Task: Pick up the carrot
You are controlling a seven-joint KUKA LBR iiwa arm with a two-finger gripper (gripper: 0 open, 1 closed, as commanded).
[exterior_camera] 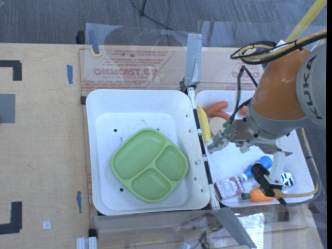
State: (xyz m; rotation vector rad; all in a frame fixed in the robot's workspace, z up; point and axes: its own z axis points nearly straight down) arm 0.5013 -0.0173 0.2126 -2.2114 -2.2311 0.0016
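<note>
A green sectioned plate (pixel 149 165) lies in the left bin (pixel 98 108). In the right bin (pixel 306 167), a yellow item (pixel 204 126) rests along the left wall, with a pink carton (pixel 229 187) near the front edge.

My own wrist (pixel 282 95) hides much of the right bin (pixel 306 154); the frame's edge crops my arm.
</note>
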